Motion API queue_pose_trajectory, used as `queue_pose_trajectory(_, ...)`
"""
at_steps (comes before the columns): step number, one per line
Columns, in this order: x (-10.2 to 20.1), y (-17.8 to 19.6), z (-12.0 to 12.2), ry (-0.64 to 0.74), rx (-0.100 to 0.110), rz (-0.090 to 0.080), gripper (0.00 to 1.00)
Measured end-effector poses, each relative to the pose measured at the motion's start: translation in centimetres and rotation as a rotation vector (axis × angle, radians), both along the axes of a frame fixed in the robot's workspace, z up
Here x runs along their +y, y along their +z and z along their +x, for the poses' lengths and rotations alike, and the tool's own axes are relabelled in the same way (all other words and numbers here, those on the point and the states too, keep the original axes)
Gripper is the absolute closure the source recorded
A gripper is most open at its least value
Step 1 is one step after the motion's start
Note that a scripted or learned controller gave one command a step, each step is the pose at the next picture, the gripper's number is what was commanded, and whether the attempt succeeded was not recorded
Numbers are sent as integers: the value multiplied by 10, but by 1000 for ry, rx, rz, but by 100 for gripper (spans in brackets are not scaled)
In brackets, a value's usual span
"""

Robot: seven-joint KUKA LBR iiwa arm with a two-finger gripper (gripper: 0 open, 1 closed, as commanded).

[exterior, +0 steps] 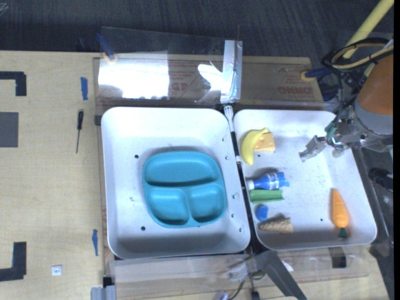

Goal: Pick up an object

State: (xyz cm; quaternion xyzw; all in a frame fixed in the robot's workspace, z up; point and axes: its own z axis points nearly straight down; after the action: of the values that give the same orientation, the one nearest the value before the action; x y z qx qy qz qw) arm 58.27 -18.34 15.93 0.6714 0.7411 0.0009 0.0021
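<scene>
The right bin (294, 122) holds a yellow banana (249, 145) with a cheese wedge (267, 142) against it, and a blue-and-white bottle (267, 181). Below the bottle lie a green stick (266, 195), a small blue piece (261, 212) and a waffle cone (276, 224). An orange carrot (339, 210) lies near the bin's right wall. My gripper (324, 147) hovers over the bin's upper right part, open, with nothing between its fingers. It is well right of the cheese and above the carrot.
The left bin (119, 167) holds a blue divided plate (184, 187). A clear plastic sheet (165, 74) stands behind the bins. Yellow and black cables (359, 39) hang at the upper right above the arm.
</scene>
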Motion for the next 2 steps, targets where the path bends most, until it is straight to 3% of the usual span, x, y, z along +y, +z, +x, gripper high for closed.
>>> queue_pose_trajectory(1,-33,-55,-54,90,10,14,0)
queue_pose_trajectory(2,-19,-25,-92,175,3,2,0)
